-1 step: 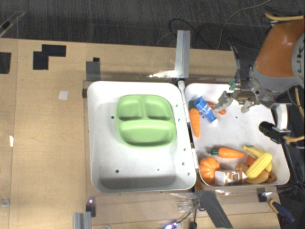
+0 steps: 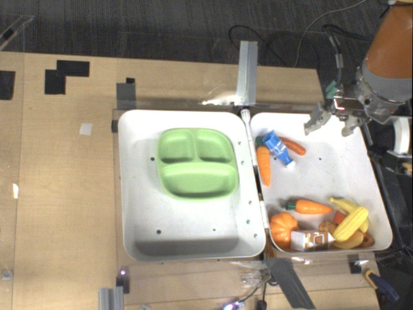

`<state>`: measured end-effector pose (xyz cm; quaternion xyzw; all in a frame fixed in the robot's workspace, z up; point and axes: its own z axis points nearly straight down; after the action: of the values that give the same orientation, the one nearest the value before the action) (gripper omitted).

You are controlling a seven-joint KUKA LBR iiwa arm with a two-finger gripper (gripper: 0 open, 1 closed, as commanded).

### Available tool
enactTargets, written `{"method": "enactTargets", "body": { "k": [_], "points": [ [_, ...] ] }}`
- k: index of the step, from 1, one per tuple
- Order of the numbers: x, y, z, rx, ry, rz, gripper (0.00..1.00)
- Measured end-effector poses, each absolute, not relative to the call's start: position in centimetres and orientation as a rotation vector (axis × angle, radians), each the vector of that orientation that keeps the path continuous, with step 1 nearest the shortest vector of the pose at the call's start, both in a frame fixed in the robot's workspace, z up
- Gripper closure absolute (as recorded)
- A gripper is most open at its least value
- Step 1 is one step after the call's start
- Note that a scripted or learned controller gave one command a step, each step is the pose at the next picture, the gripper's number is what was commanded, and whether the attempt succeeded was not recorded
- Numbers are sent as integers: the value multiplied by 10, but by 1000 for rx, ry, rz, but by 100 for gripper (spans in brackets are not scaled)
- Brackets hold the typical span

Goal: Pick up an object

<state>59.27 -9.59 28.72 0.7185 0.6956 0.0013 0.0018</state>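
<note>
2 bins [image 2: 193,247], gripper [image 2: 333,123] open, over toys [image 2: 321,225]

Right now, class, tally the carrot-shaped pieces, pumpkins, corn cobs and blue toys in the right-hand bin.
Carrot-shaped pieces: 3
Pumpkins: 1
Corn cobs: 1
Blue toys: 1
Total: 6

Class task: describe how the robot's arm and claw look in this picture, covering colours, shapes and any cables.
The arm is a thick rounded column with a broad orange band and grey metal below it. At its end sits a small grey claw with two thin metal fingers, on a cluttered wrist block. Thin dark cables loop beside the wrist.
</note>
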Motion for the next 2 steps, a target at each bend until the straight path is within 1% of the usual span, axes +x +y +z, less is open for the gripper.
{"method": "enactTargets", "body": {
  "k": [1,2],
  "points": [
    [620,-92,154,2319,2119,1,0],
    [661,-98,87,2186,2261,-2,0]
  ]
}}
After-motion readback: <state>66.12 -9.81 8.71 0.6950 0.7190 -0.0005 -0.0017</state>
